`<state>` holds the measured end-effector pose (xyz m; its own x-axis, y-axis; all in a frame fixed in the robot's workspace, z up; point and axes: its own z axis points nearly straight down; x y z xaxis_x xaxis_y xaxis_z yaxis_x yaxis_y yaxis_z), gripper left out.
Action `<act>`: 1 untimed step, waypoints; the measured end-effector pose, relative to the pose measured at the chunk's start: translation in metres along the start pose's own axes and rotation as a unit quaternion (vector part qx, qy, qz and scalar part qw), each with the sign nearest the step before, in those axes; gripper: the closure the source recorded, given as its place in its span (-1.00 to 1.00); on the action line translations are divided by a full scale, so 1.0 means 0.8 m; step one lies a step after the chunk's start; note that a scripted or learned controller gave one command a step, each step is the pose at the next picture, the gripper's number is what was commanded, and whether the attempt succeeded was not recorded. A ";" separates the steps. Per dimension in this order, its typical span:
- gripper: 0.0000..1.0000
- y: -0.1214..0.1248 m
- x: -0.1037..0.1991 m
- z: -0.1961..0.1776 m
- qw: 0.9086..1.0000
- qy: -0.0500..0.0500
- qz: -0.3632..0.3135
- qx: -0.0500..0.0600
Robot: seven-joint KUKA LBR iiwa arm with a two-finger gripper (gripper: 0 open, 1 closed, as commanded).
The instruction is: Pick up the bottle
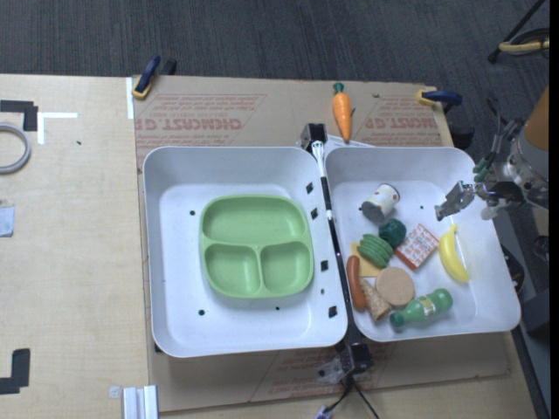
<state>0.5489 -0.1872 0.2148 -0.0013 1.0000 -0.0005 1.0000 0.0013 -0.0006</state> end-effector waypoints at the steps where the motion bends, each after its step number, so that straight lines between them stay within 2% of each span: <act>1: 1.00 0.001 0.000 -0.012 1.000 -0.001 -0.001 0.000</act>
